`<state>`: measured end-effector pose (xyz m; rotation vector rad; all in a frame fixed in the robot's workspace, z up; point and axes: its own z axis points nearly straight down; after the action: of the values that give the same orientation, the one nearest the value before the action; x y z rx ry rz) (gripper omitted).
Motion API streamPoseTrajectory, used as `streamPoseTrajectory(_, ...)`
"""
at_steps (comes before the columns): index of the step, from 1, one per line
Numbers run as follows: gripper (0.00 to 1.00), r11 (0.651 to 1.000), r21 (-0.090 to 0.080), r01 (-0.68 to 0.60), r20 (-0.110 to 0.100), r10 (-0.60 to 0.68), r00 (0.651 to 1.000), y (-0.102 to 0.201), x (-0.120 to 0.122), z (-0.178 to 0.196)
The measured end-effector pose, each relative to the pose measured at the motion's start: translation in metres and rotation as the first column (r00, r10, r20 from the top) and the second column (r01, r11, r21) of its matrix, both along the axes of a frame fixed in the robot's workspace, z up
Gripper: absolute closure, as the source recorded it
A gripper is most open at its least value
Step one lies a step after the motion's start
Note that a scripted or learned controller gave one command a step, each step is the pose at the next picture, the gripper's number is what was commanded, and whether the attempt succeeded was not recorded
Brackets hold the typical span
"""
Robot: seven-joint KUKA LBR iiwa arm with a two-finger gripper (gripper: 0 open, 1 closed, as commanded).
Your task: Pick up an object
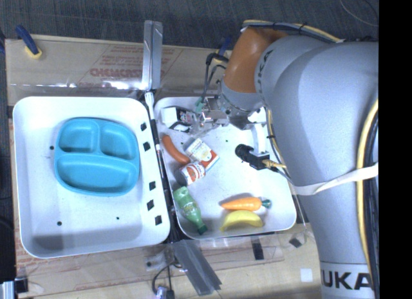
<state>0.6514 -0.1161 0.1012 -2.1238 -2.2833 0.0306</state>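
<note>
Grey arm (pixel 309 98) hangs its gripper (pixel 202 115) at eleven o'clock in the right bin (pixel 222 185), near the sausage (pixel 175 150), likely lining up a grab; spread or pinched, I cannot tell.

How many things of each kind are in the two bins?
Food: 3, a sausage, a carrot and a banana
Packs and bottles: 3, a carton, a can and a green bottle
Plates: 1, a blue plate
Total: 7
</note>
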Motion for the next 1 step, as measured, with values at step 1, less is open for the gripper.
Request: streamPoseTrajectory(1, 0.00, 1.000, 0.000, -0.001, 0.000, 0.001, 1.000, 0.0005, 0.0001, 0.0001)
